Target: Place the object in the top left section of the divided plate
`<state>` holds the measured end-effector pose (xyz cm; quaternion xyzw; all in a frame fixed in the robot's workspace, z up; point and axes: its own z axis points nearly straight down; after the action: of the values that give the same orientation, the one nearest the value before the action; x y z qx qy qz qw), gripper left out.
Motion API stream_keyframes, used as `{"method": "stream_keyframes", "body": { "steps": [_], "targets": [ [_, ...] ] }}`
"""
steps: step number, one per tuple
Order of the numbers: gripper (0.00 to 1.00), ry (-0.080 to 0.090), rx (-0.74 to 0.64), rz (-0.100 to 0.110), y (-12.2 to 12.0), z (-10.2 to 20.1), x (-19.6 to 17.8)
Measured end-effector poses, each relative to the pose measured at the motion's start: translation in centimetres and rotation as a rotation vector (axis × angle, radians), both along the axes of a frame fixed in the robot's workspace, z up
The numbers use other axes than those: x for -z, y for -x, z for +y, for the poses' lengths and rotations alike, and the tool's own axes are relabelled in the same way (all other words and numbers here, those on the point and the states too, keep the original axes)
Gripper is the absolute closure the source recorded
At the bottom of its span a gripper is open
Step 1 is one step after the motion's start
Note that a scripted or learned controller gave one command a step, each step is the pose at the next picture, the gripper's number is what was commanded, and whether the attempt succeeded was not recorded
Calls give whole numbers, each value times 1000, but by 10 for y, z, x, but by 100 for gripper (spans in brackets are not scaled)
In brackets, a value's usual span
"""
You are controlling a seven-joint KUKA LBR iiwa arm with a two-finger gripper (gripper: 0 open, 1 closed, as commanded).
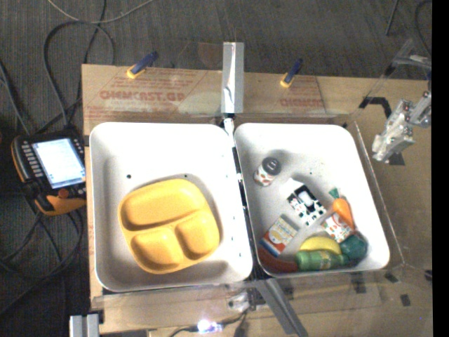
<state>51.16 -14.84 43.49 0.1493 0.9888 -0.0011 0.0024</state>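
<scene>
Bearing both bins, the cardboard-topped counter point(175, 97) fills the middle of the camera view, with dark carpet and loose cables around it

The left bin point(105, 188) and the right bin point(351, 153) stand side by side, their inner walls touching. An upright metal strip point(232, 76) stands at the far end of that seam, and a blue-and-yellow clamp point(140, 63) is on the counter's far edge, with a second clamp point(291, 71) to its right

The yellow divided plate point(170, 222) lies flat in the left bin, turned slightly. Its one wide section point(158, 201) is on the far side and the two smaller sections are nearer the camera

Every loose thing lies in the right bin, well apart from the plate. A white box with black print point(305, 203) sits near the bin's middle, with an orange-and-white carton point(280, 234) just beside it. A green packet point(323, 260) lies along the near wall with a yellow banana point(317, 244) touching it above. A carrot point(342, 209) stands tilted toward the right wall. A small grey-capped bottle point(269, 168) stands alone farther back

A pale metal fitting point(398, 128) hangs over the counter beyond the right bin; I take it for the arm's end, and whether the jaws are released or clenched I cannot tell

A handheld pendant with a lit screen point(52, 163) lies off the counter's left side
</scene>
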Motion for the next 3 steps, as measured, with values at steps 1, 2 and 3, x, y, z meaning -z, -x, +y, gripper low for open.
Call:
{"method": "stream_keyframes", "body": {
  "steps": [1,2,3],
  "targets": [
    [100,-1,240,6,28,26,254],
    [100,-2,164,2,9,63,154],
    [100,-3,-73,2,-3,166,148]
  ]
}}
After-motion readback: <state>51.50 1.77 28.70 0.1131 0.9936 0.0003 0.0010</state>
